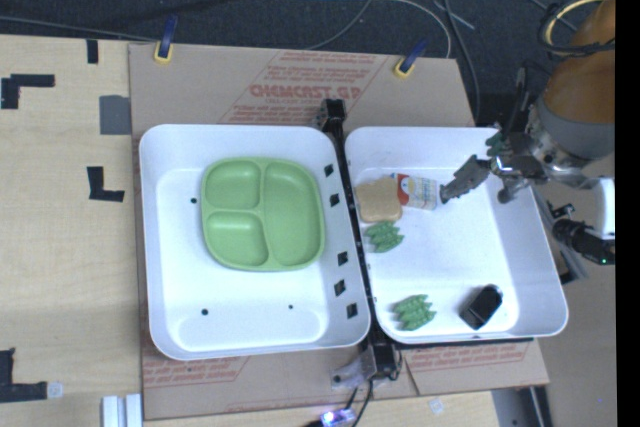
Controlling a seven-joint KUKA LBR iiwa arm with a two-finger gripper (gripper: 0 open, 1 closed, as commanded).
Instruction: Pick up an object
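Bottle (417,191) lies untouched in right bin (520,255); gripper (478,177), fingers spread and holding nothing, hovers beside it, approaching; next, descend and close.

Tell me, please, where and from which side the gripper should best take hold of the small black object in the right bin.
Probably across the narrow width of the black object, from straight above. It lies flat and slanted in the right bin, apart from the green pieces, though near the front wall.

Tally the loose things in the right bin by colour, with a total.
Green: 2, one mid-bin, one near the front
Tan: 1
Clear with red: 1
Black: 1
Total: 5
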